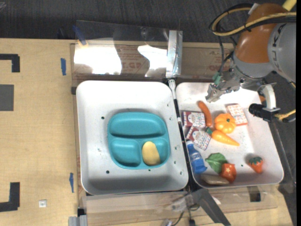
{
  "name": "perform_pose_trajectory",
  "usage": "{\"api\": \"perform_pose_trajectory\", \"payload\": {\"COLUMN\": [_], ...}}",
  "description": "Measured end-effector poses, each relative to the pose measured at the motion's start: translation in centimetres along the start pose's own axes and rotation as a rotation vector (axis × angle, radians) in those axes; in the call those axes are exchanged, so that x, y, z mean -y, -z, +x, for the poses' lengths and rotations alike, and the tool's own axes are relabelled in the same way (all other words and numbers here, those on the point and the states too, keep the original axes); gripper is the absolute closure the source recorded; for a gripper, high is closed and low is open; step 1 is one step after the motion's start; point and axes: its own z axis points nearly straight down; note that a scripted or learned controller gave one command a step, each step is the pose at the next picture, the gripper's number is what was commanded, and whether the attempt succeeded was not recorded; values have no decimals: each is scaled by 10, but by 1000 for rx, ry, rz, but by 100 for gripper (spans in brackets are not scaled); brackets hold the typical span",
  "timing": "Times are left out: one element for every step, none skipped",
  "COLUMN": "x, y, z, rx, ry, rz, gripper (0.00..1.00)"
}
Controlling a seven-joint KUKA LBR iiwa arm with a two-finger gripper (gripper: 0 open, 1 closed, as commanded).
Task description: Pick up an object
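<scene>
1. My gripper (214,94) is sitting over the far left part of the right bin (275,171), tips pointing down and to the left. It's just above the top end of the little sausage (204,113), but I can't tell if it's actually touching it.

2. Honestly can't tell from this angle whether the thing is open or closed, too small and blurry at the tip. Nothing visibly sits in it.

3. The arm (263,41) comes in from the top right corner, big orange section up top with grey next to it, and yellow cable looping around behind it. The wrist bends down toward the bin.

4. Stuff in the right bin, all candidates for picking: the sausage near the gripper, a small orange pumpkin (225,123) beside it, a carrot (225,138) just below that, some red-and-white packets (193,119) along the left side, another one (236,113) further right, a blue bottle (195,159) by the left wall, a green leafy piece (215,161), a red piece (228,171) next to it, and a small tomato-looking thing (256,164) off by itself at the right.

5. The left bin (94,102) has a teal divided tray (136,126) in it, with a yellow potato-looking thing (151,153) in its lower right compartment.
</scene>
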Motion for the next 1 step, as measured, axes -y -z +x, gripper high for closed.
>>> {"api": "perform_pose_trajectory", "payload": {"x": [59], "y": [-96], "z": [-18], "rx": [1], "ry": [359], "rz": [-4], "gripper": [100]}}
